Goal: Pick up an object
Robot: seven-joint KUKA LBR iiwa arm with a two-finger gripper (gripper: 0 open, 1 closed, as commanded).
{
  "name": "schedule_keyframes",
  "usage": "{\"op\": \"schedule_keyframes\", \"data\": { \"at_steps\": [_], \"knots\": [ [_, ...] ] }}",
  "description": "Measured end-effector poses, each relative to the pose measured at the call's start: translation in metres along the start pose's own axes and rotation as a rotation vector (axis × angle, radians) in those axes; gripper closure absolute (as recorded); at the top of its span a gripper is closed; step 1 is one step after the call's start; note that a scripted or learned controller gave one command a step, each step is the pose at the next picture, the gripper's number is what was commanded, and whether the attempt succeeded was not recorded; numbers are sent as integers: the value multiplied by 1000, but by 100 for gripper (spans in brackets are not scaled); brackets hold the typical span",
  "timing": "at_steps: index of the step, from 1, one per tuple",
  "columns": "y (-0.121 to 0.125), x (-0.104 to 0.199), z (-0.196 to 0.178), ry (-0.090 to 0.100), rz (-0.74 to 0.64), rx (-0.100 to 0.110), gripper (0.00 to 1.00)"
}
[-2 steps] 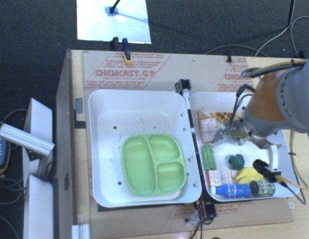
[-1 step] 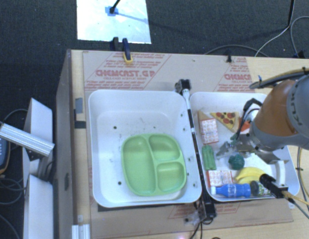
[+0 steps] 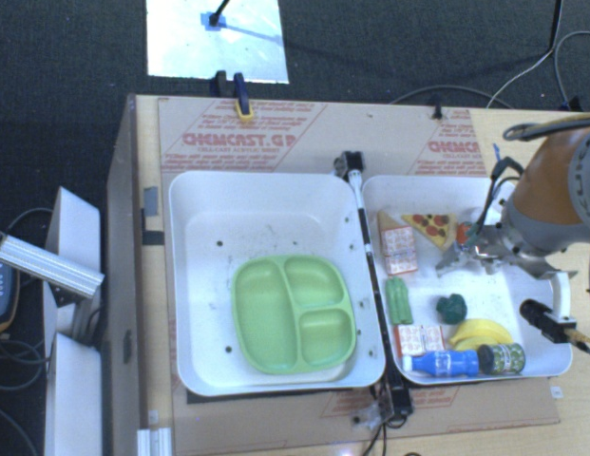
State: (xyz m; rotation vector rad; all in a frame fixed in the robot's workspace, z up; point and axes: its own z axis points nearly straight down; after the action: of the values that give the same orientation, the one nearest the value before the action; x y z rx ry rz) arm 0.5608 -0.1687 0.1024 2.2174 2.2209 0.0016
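Pizza slice (image 3: 428,226), red-topped, lies just left of your pincer (image 3: 468,251), whose grip you cannot tell, arm slanting in low.

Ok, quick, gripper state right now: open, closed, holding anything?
Gripper: over the right bin, near the pizza slice; open or closed cannot be told, and no object is seen held.

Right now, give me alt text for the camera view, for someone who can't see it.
A grey and orange robot arm lowers its gripper into the right bin, beside a pizza slice, among toy food, including a banana and blue bottle. The left bin holds a green divided tray.
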Motion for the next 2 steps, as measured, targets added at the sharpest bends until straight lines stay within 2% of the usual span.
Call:
{"op": "schedule_keyframes", "data": {
  "at_steps": [1,2],
  "knots": [
    [-61,55,18,3,0,3,0],
    [-60,55,7,2,-1,0,100]
  ]
}}
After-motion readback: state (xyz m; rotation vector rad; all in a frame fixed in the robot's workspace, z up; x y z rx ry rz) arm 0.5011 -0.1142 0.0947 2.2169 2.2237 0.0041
